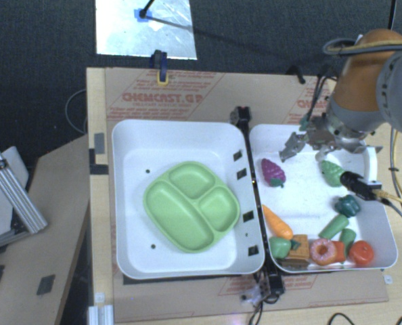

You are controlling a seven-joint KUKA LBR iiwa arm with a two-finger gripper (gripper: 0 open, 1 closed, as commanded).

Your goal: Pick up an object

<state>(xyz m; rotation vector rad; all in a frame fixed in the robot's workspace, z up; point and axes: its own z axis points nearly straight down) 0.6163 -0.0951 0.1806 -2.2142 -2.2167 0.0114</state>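
The gripper (297, 145) hangs over the right bin (390, 239) with fingers spread and nothing between them (purple toy (273, 172) nearest), so no pick is made yet.

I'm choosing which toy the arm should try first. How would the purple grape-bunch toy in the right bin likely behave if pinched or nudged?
The purple grape-bunch toy looks like moulded plastic, so probably stiff and light. Its lumpy, rounded surface may let flat fingers slip off. It lies alone on the right white bin's floor, apart from the other toys, so a nudge would likely slide or rock it.
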